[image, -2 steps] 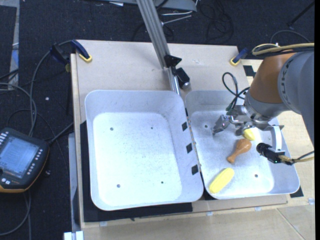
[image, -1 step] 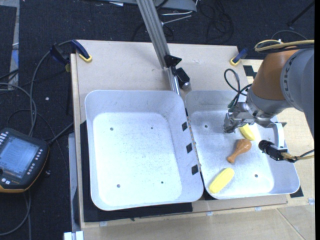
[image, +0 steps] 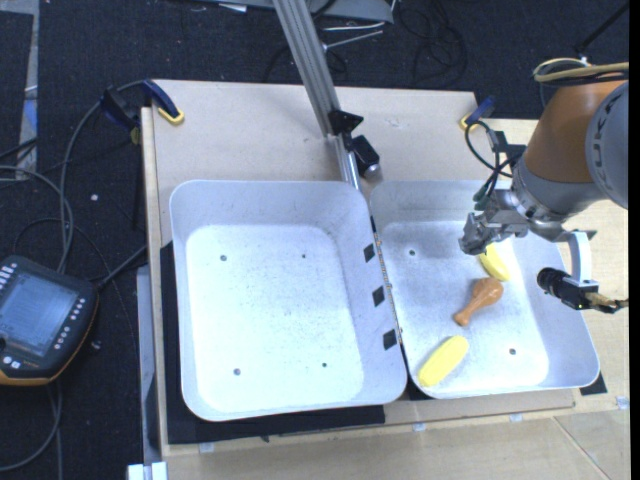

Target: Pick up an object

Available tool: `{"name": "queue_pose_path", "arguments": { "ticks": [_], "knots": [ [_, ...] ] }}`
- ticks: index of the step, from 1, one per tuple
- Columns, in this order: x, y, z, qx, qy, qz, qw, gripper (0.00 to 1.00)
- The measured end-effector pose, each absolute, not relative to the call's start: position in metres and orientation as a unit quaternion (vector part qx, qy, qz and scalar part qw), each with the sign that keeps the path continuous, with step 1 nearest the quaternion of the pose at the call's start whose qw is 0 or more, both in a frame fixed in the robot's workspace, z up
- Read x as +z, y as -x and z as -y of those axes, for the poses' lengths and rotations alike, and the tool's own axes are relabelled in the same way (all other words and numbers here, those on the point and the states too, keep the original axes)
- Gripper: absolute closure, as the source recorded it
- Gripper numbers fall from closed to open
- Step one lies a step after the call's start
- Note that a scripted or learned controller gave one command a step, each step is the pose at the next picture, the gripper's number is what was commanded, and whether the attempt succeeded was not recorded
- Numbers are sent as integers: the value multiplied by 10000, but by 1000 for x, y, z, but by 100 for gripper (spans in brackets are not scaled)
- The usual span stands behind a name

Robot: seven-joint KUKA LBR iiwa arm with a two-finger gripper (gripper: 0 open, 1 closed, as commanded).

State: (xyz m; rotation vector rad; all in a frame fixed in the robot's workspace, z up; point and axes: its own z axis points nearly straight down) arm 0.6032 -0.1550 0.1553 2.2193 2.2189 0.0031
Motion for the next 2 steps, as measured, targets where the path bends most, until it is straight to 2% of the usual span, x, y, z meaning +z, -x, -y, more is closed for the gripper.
{"name": "queue_pose_path", "arguments": {
  "ticks": [2],
  "knots": [
    [245,-616,153,12,-7068,-7074,17,100]
  ]
}}
